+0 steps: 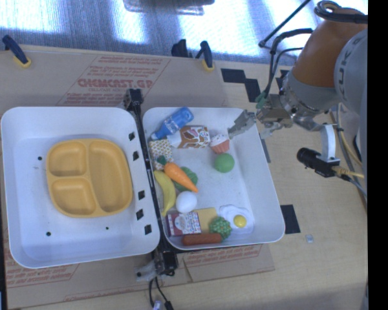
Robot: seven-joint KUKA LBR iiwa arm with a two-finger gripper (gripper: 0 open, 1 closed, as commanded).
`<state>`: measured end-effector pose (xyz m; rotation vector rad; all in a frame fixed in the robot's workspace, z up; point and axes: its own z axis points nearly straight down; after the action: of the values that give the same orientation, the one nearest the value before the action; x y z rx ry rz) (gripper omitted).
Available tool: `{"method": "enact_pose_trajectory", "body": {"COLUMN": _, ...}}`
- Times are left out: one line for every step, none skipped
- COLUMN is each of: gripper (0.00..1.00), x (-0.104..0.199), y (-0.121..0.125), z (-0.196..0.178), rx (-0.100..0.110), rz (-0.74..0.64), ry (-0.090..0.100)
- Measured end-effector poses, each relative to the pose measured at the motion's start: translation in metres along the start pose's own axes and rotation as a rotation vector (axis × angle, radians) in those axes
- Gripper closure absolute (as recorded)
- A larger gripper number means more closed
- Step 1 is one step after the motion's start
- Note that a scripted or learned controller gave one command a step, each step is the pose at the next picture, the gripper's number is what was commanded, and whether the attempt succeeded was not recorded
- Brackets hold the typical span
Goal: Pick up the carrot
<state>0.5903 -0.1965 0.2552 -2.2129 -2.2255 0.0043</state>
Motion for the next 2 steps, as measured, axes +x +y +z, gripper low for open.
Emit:
{"method": "enact_pose_trajectory", "body": {"gripper": 0.00, "x": 0.054, "y": -0.040, "z": 0.100, "rx": 0.001, "rz": -0.153, "ry": 0.001}}
{"method": "enact_pose_trajectory", "body": {"gripper": 0.00, "x": 0.089, "y": -0.058, "z": 0.164, "rx": -0.001, "rz": -0.144, "ry": 0.000}}
